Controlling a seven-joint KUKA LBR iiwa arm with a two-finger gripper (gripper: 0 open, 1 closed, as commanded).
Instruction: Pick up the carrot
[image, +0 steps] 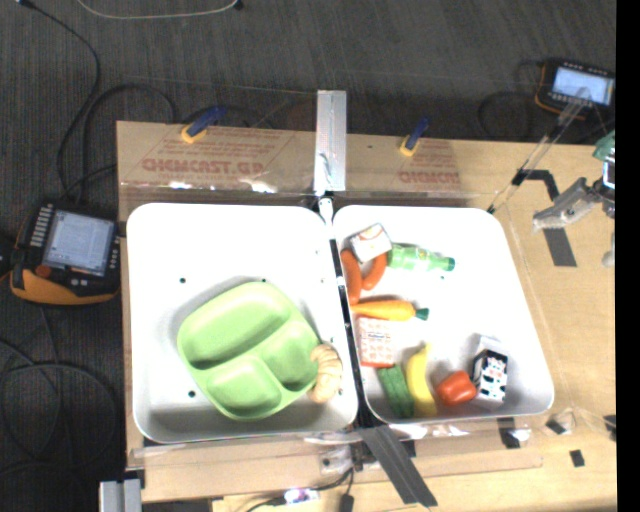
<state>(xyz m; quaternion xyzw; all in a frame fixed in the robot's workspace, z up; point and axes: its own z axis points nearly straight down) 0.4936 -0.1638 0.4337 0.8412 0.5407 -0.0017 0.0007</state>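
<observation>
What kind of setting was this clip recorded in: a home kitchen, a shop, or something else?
Most likely a robotics lab bench set up for picking trials. Two shallow white bins sit side by side on a board clamped over dark carpet, toy food such as the carrot fills the right one, and handheld control pendants lie on the floor.

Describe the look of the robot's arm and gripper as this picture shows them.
Little of it comes in at the right edge. The gripper end is a pale grey, metallic-looking piece with angular, blocky outlines. Just above it, at the very edge, sits a small teal-green part. Both are too small and blurred to make out any markings or cables on them.
</observation>
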